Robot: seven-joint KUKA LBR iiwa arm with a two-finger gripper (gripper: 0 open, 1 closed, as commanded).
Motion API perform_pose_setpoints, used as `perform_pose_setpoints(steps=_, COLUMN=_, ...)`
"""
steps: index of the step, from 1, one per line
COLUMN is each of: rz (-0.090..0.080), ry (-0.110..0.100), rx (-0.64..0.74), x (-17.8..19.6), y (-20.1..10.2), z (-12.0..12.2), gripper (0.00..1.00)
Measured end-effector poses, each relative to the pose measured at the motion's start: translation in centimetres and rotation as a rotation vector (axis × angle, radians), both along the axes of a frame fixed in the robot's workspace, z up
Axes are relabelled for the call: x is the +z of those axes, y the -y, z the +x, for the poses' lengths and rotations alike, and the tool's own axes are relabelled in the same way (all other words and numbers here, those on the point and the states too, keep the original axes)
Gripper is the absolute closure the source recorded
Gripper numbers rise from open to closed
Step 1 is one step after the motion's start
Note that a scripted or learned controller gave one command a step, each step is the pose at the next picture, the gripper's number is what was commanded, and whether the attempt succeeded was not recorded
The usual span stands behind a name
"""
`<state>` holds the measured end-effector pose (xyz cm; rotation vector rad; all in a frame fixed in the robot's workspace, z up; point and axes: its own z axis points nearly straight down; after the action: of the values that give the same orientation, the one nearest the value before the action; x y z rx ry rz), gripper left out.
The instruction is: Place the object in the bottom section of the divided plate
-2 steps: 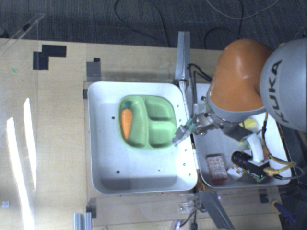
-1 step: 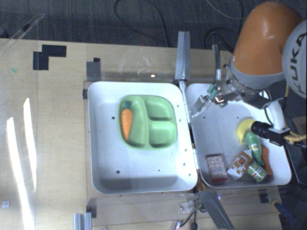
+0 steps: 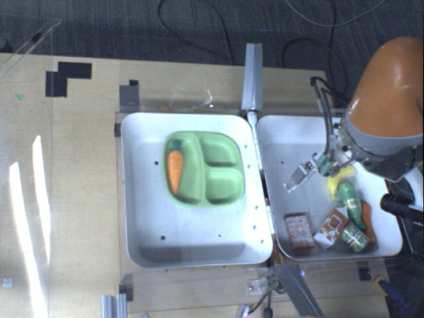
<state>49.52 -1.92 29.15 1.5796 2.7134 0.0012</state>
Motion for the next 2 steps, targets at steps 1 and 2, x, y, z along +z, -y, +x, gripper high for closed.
perform_pose_setpoints(steps=1, rz=0.0, ry=0.002, rx=0.152, x=-3.7, y=2.9, z=-0.5, gripper=0.0)
perform_pose_setpoints(steps=2, rz=-0.001, ry=0.002, rx=0.238, x=-0.5, y=4.3, z=9.8, gripper=0.0)
